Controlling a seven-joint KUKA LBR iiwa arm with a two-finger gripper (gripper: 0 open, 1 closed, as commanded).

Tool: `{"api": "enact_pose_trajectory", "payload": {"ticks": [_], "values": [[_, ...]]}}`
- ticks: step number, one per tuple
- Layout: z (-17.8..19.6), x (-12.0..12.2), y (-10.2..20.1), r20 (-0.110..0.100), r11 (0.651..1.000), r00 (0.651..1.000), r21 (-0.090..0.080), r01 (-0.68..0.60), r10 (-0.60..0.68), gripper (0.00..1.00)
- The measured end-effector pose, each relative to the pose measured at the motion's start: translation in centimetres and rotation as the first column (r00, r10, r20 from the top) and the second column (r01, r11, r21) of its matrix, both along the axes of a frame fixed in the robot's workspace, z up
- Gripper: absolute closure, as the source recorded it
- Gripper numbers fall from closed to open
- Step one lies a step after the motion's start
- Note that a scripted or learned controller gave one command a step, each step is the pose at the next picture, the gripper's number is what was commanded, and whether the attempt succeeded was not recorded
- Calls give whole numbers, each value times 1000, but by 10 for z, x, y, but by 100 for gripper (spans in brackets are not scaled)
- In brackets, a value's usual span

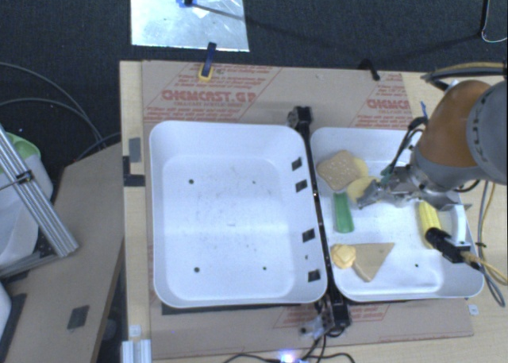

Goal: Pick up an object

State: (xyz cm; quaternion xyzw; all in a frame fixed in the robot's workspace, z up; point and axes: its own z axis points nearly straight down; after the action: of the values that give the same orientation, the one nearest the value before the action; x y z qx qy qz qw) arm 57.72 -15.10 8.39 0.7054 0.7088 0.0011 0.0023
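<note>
Yellow object [361, 187] in right bin [413, 282], hand [367, 197] touching it, grip state unclear

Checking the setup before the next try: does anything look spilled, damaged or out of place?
Nothing stands out. The toy items, including the green piece and the tan wedge, lie inside the right bin, with the gripper low among them.

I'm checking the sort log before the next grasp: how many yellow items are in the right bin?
3, perhaps more behind the arm: a yellow piece beside the tan cracker, a yellow corn cob near the right wall, and a small yellow piece touching the tan wedge.
</note>
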Motion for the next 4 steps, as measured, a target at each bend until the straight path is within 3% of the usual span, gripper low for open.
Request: {"api": "enact_pose_trajectory", "payload": {"ticks": [1,2,3,4], "values": [[32,79,67,7,1000,1000,2,-7,7,0],[49,-51,-7,-11,1000,1000,1,14,-14,0],[20,28,39,2,1000,1000,1,-5,5,0],[4,96,52,5,1000,1000,3,-4,4,0]]}}
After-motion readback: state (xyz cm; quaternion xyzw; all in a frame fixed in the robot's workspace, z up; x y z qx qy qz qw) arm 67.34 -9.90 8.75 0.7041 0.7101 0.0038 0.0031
